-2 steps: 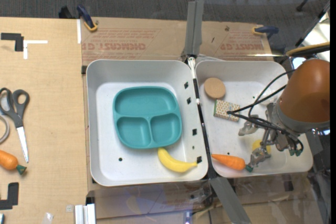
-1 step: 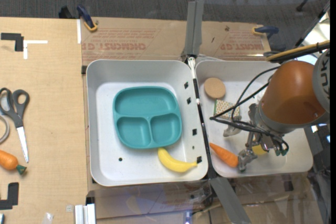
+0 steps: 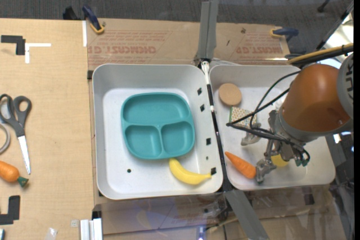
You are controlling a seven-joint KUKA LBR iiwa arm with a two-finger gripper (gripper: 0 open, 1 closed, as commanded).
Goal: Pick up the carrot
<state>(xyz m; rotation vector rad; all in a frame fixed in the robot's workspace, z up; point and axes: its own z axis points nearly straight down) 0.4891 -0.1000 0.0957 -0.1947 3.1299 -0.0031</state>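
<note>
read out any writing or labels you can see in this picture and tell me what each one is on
Red print runs across the cardboard sheet behind the left bin, in two lines; it appears reversed and too blurred to read.
More red print of the same kind sits on the cardboard behind the right bin, also unreadable.
The teal tray, banana and carrot bear no writing.

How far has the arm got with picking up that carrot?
Done: the arm has reached into the right bin, and its gripper sits low beside the carrot. In hand: apparently lining up a grasp. Left: the carrot lies on the bin floor, not between the fingers, so gripping and lifting remain.
</note>
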